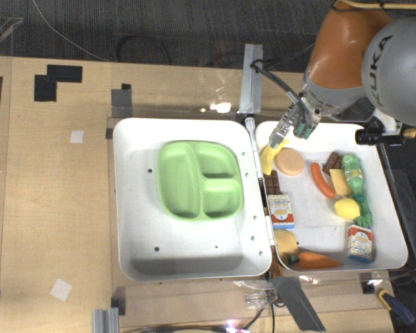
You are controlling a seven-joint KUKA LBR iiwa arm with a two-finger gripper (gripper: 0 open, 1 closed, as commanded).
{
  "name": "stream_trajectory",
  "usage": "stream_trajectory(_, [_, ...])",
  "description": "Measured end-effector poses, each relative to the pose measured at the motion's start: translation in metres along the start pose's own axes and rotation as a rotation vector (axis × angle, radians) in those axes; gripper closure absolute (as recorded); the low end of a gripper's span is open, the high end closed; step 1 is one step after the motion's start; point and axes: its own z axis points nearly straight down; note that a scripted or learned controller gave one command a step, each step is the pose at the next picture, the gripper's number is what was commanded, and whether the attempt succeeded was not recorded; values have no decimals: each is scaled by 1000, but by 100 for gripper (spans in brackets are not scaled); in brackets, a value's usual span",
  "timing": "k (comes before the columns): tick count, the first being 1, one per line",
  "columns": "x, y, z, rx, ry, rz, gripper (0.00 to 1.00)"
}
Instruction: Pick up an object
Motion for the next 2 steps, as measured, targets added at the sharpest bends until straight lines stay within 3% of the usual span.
stream_trajectory(1, [6, 27, -70, -2, -2, 312, 100])
stream_trajectory(2, [-39, -33, -79, 0, -3, -20, 100])
